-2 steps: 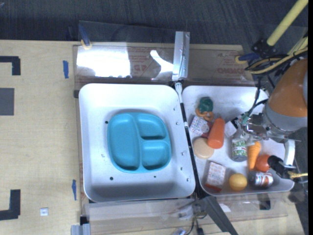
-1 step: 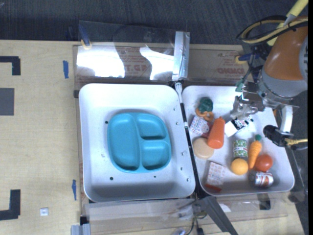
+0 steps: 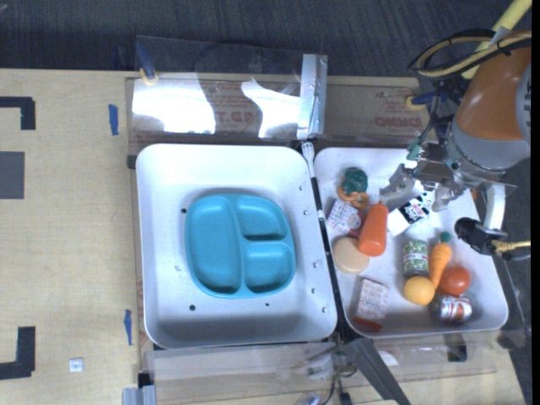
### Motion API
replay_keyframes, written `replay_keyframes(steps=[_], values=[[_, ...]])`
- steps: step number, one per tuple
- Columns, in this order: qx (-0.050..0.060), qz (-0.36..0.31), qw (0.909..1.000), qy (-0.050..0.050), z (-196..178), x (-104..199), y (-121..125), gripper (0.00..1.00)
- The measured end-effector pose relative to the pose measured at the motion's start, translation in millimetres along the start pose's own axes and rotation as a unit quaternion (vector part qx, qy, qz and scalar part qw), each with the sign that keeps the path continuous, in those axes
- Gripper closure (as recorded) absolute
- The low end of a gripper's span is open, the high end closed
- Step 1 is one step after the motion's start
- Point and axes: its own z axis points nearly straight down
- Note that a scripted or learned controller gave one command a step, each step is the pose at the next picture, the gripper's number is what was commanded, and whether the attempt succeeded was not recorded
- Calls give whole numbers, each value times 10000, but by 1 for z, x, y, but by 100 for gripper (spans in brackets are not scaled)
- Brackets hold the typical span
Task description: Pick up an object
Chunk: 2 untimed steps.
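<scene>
An orange bottle-shaped plastic object is lying in the right white bin, just below and to the left of the claw, touching nothing of it. The claw, a two-finger metal gripper, is being held low over the upper part of that bin; whether it is spread or closed cannot be told, and nothing is being seen between its tips. A small black-and-white patterned item is lying directly beneath the claw. Farther left of it, a dark green rounded object is resting near the bin's upper wall, and a pale beige round piece is sitting beside the orange bottle's base. Below the claw, a toy carrot, a yellow lemon-like ball, a red tomato-like ball and a small can are being clustered together. Well to the left, a blue divided plastic tray is lying in the left white bin.
</scene>
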Motion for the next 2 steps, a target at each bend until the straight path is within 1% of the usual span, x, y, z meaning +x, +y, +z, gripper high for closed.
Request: replay_keyframes(steps=[1, 2], values=[[-156, -182, 9997, -15, 98, -6, 9, 0], [-185, -1617, 9866, -71, 104, -8, 16, 0]])
